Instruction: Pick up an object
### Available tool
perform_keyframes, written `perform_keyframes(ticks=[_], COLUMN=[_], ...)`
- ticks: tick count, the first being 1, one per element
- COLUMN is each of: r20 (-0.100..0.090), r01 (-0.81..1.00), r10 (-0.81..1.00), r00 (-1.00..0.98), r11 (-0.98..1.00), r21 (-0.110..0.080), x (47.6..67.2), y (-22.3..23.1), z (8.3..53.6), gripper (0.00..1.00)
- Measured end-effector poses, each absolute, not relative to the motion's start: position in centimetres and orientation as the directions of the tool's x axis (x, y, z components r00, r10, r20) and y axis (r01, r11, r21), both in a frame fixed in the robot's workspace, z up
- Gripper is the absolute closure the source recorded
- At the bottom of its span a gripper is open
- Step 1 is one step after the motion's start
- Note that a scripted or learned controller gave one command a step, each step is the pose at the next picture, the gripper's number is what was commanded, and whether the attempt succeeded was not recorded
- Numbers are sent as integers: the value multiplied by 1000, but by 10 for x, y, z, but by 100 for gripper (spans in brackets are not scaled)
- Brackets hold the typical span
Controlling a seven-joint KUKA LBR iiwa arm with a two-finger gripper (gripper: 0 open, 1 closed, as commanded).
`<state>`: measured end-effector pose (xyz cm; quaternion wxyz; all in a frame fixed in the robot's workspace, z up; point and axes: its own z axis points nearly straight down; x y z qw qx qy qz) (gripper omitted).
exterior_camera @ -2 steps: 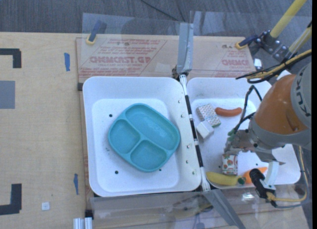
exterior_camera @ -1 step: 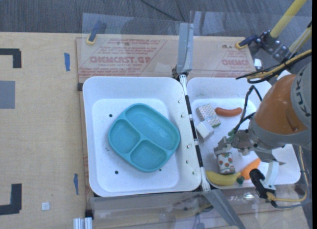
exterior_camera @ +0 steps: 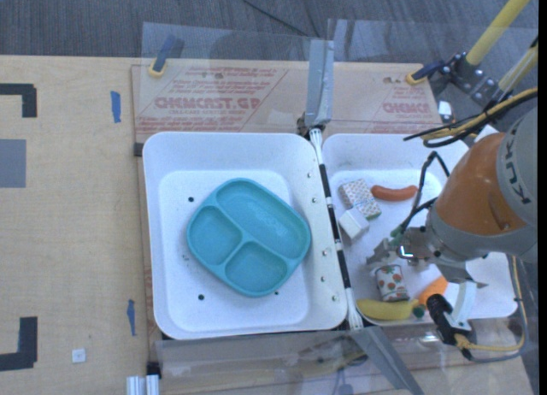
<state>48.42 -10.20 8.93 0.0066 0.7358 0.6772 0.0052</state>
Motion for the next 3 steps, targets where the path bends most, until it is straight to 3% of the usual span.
perform_keyframes(ticks=[1, 2, 3], r20=[-1, -1, 3], r01=[996, 996, 997], r10=[996, 996, 997], r00=[90, 90, -78], r11=[-90, -90, 78], r21=[21, 18, 7], x=[485, 484, 483], y=[-105, -105, -112], z=[100, 99, 89], gripper=[100, 0, 0])
